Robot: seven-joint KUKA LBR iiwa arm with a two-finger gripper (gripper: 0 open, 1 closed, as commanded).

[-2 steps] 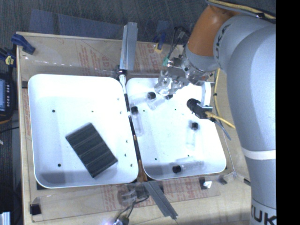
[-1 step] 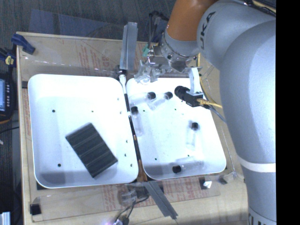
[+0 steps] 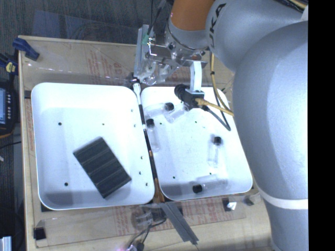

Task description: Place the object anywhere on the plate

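Vials, four of them, are lying flat in the right bin [image 3: 183,156], and any one could be serving as the object. The corner vial [image 3: 175,111] is resting near the bin's far left corner. The wall vial [image 3: 152,135] is lying along the left wall. The right vial [image 3: 214,151] is sitting toward the right edge, and the front vial [image 3: 209,184] is lying by the near edge.

Each looks like a small clear tube with a black cap: light, stiff, smooth, probably breakable and prone to rolling. I am judging the best hold to be across the middle of the tube, square to its length.

The corner vial is lying slantwise, cap toward the left wall. The wall vial and right vial are running far to near, caps at the far end. The front vial is lying along the near edge, cap to the left.

The plate [image 3: 102,167], a dark ribbed slab, is lying askew in the near half of the left bin [image 3: 68,114], well apart from every vial.

The gripper [image 3: 141,75] is hanging over the far edge where the two bins are meeting; whether it is wide or narrow I cannot tell, and nothing is showing in it.
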